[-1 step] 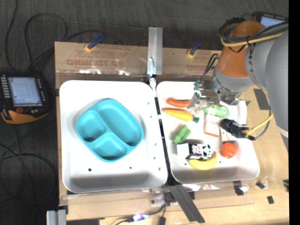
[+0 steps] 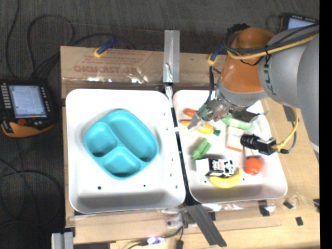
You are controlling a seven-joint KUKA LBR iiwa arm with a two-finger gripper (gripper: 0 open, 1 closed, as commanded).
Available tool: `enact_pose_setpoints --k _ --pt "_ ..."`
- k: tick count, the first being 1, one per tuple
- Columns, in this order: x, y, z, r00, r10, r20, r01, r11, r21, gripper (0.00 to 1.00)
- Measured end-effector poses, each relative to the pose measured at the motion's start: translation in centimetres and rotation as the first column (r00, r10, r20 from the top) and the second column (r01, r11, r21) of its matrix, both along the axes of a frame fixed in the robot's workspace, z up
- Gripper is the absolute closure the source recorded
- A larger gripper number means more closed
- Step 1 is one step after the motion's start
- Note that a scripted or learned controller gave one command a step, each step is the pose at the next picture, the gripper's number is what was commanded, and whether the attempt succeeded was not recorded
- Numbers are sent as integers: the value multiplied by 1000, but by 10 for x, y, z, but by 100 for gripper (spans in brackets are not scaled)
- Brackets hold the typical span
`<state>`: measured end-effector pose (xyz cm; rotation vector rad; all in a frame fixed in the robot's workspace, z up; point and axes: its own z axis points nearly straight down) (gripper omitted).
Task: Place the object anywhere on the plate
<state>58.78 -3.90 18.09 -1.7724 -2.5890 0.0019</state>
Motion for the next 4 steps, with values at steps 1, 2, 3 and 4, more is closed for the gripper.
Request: enact_pose_setpoints --k 1,2,3,4 --pt "0 0 0 1000 0 0 0 1000 0 0" --pt "1 2 6 1000 2 -4 -2 1000 2 100" --pt "-3 71 0 939 343 1 -343 939 1 100" --pt "-19 140 0 811 585 2 -585 811 2 100"
